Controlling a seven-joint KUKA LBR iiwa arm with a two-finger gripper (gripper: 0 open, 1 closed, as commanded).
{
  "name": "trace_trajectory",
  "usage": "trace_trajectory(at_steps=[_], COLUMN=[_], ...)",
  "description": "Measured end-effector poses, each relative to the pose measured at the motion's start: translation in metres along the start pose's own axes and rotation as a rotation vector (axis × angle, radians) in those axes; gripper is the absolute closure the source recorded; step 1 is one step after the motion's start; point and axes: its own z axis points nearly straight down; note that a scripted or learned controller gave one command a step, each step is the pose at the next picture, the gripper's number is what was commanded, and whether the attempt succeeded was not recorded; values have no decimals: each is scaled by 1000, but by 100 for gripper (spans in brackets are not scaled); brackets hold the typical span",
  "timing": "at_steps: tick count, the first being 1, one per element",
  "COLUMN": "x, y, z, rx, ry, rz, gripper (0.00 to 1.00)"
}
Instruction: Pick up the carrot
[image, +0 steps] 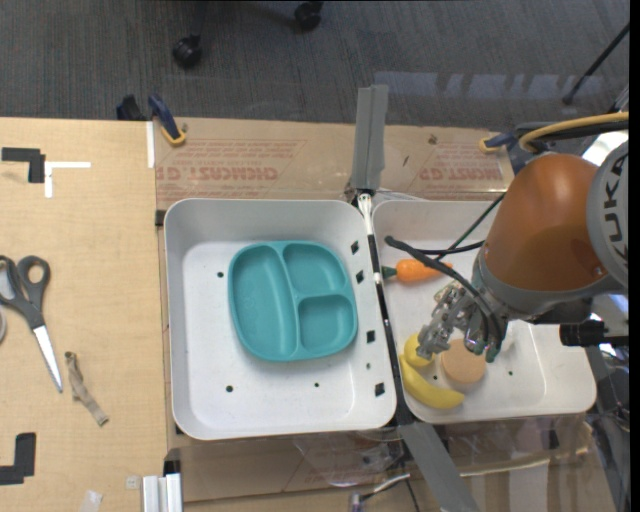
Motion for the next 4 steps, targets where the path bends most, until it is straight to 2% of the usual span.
trace_trajectory(at_steps=[1, 2, 3, 4], x=[0, -78, -140, -131], y=[0, -3, 12, 92], z=[0, 0, 0, 0], rx=[0, 1, 2, 0], ry=[0, -1, 0, -1], rz=[0, 142, 221, 156], gripper=[0, 0, 0, 0])
